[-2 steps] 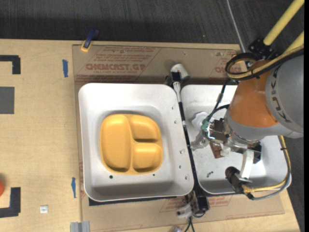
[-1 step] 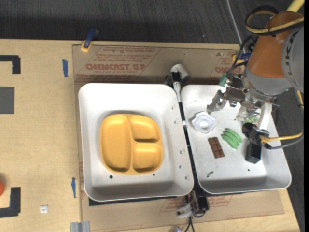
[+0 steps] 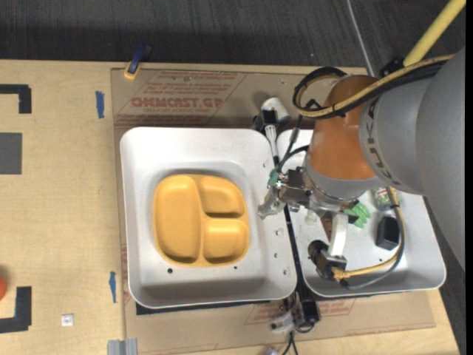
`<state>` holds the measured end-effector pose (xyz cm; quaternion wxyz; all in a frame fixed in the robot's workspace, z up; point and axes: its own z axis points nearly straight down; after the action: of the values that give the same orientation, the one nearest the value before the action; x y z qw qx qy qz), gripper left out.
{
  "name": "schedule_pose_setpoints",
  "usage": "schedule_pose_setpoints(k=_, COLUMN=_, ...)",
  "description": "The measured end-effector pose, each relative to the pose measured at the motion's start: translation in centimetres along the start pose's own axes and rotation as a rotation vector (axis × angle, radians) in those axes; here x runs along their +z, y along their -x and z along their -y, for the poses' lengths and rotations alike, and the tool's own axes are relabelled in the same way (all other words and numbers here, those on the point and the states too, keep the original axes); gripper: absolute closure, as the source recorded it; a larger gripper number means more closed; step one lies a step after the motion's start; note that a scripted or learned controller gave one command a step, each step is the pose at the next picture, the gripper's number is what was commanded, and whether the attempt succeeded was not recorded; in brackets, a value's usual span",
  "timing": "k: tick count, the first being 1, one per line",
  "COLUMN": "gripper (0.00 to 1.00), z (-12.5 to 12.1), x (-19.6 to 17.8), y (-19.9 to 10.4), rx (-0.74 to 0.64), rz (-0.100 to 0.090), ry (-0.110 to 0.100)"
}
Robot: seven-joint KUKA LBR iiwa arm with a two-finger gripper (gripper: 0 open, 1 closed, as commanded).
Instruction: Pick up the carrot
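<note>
Grey arm (image 3: 414,132) over right bin (image 3: 414,276), gripper hidden

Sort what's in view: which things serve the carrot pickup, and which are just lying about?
Job:
grey arm with orange band
right shallow white bin, under the arm; I can't make out a carrot

Lying about:
yellow three-compartment plastic tray
left shallow white bin
small green piece
small black block

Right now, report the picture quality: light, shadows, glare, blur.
Camera view: even overhead light, soft shadows along the inner walls of the left bin; mild sheen on the yellow divided tray, no harsh glare. Bench and tray are sharp; the arm, close to the lens, looks soft and hides much of the right bin.
</note>
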<state>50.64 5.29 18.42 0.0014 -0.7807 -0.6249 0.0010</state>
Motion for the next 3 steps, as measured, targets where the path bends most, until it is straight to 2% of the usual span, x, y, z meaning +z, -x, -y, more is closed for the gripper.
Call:
schedule_pose_setpoints(k=1, gripper=0.0, z=1.15, x=4.98, y=-2.79, rx=0.008, rz=0.001, ry=0.016)
schedule_pose_setpoints(k=3, gripper=0.0, z=0.99, x=5.46, y=-3.21, rx=-0.011, rz=-0.002, ry=0.02)
